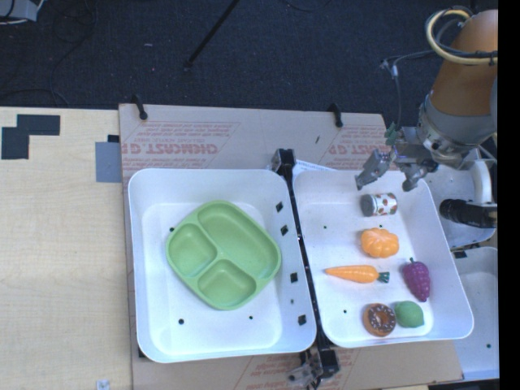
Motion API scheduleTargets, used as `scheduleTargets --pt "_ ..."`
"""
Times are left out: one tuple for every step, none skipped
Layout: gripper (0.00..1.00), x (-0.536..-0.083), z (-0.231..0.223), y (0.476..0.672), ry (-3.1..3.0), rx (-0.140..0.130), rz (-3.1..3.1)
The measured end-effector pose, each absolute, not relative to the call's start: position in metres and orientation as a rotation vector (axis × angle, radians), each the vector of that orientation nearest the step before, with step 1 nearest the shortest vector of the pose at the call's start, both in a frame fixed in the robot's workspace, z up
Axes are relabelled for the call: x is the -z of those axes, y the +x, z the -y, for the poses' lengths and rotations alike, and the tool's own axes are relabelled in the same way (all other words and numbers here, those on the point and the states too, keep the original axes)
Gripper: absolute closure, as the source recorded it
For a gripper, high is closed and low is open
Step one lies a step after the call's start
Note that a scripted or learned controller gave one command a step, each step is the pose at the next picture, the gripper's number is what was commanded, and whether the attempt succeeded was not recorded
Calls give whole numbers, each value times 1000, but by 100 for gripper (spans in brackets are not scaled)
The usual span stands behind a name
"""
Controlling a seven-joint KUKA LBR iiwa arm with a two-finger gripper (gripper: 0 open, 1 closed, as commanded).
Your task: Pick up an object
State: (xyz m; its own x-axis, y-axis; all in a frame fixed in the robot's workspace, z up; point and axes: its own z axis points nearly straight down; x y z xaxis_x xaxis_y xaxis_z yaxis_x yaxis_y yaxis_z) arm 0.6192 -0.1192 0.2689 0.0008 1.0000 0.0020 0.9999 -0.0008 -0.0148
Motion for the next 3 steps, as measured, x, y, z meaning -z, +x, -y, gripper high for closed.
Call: scheduleTargets --pt "0 -276 119 621 -2219 -3 2221" --pt "0 -225 125 628 -2218 -8 2217" --pt "0 -181 124 624 -2217 -7 2217"
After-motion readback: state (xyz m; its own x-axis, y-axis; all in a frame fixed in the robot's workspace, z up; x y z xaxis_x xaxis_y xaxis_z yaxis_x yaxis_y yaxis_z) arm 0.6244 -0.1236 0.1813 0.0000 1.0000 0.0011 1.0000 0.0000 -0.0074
